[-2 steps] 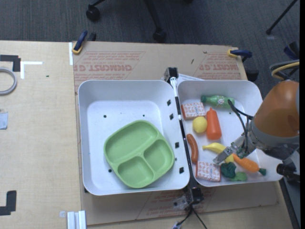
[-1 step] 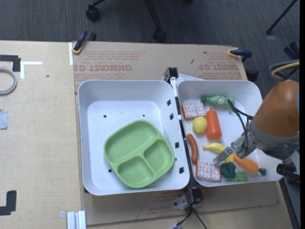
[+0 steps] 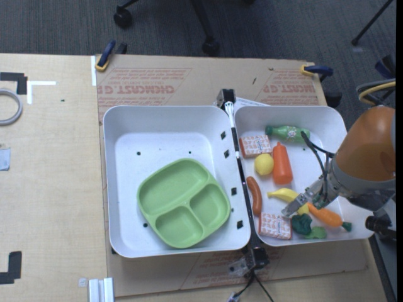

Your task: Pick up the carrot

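Left bin [image 3: 119, 168] is carrying just the green divided plate [image 3: 183, 202], sitting tilted toward the near corner; probably a drop-off spot, not relevant to this pick.

Right bin [image 3: 327, 121] is holding the clutter. Along its left wall: a red-white snack box [image 3: 255, 145] at the far end, a sausage [image 3: 254, 194] below it, another red-white box [image 3: 275, 226] near the front. Moving right: lemon [image 3: 264, 163], an orange-red pepper-like piece [image 3: 282, 163] just beside it, a green bottle [image 3: 287, 132] lying behind them, a banana [image 3: 284, 194] in the middle.

Carrot [image 3: 326, 216] is lying near the front right of this bin, orange body angled, green top pointing right, a dark green veg [image 3: 307, 227] touching its near side.

Gripper [image 3: 301, 204] is hanging low between banana and carrot, arm coming in from the right. Jaws look slightly apart with nothing between them; carrot is just beside them, not gripped.

Judgement: approach is in progress, grasp not yet made. The neighbouring veg is crowding the carrot, so a finger could land on the wrong item.
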`<state>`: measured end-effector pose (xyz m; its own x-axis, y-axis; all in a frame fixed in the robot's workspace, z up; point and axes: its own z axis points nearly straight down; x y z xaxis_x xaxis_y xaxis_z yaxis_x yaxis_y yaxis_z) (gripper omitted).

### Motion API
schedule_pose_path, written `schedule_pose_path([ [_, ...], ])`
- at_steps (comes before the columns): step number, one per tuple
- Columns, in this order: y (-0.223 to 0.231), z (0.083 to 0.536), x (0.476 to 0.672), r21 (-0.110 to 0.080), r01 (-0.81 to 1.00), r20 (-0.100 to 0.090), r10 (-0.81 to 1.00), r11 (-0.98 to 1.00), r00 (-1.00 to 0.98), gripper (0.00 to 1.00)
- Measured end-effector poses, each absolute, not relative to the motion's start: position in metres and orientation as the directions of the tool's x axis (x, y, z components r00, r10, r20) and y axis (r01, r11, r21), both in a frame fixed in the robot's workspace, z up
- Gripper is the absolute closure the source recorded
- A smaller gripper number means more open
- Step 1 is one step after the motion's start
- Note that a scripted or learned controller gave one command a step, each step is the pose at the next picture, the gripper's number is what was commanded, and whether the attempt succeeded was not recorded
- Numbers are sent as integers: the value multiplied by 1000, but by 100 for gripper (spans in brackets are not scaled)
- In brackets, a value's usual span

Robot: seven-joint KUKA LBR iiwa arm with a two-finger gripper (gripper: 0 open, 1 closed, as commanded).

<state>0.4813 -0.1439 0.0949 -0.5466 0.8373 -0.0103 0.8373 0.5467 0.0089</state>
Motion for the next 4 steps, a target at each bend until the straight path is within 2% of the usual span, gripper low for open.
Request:
schedule_pose_path([
  [4,-144,95,481,9,837,-10,837,547,-547,0],
])
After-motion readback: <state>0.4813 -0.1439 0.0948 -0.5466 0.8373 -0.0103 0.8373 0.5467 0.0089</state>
